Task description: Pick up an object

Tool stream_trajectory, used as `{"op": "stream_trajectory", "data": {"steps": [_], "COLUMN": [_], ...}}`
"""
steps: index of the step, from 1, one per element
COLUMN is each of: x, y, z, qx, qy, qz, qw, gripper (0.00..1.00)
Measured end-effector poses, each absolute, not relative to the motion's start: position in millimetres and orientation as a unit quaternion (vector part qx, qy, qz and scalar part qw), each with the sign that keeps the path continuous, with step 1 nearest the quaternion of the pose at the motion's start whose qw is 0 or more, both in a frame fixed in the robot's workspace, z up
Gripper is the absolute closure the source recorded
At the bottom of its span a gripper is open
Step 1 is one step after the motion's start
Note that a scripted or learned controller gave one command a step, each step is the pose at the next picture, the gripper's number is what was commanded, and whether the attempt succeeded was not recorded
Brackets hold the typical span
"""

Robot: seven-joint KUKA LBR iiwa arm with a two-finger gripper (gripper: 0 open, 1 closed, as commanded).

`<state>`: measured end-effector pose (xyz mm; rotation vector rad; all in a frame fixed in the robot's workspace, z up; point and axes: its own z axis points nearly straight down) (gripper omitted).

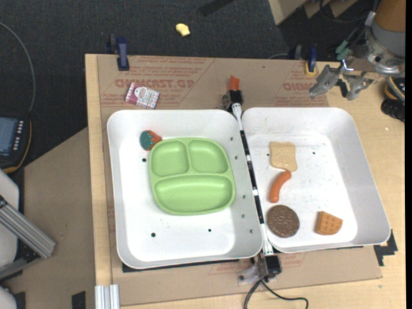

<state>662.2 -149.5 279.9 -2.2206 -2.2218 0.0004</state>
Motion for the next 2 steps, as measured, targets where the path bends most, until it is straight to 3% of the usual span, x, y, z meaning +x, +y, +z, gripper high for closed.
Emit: {"op": "stream_trajectory", "data": {"steps": [1, 2], "x": [643.1, 571.3], "y": [-136, -98], "z": [135, 81], "qx": [-0.707, -0.707], "qy": [-0.707, -0.707], "qz": [0.0042, 0.0023], "qw": [0.007, 0.005], "gripper": [0.00, 0.00]}}
